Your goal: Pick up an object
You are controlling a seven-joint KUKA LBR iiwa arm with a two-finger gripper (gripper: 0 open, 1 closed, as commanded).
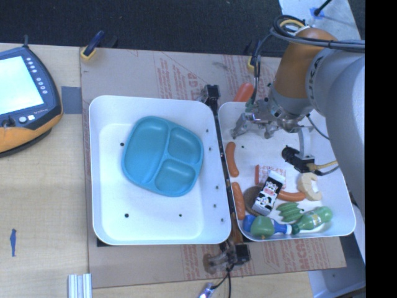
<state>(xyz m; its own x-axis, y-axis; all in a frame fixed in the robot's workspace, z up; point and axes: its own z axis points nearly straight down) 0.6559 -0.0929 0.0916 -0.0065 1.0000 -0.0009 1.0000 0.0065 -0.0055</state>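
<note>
Nearest my camera, at the bench's six o'clock edge: a black clamp at the seam between both bins.

Item, left bin: white and shallow, holding one blue divided plate, lying flat at its centre.

Item, right bin: toy food crowded toward five o'clock. I log a green vegetable piece on a blue toy, a green bottle shape, a cow-print carton, an orange sausage along the nine o'clock wall, a carrot below it, and a pale bread-like piece at three o'clock.

Item, outside the bins: an orange tablet pendant at the bench's nine o'clock edge.

Item, gripper: hanging over the right bin's twelve o'clock end, near bare bin floor. Its metal prongs look splayed, but whether the jaws stand apart or together I cannot tell. Nothing shows between them.

Step in hand, by my judgement: approach, with no object yet picked. The candidates lie toward six o'clock of the gripper, the sausage closest. The next move calls for shifting over one item, aligning across its narrow side, then descending.
</note>
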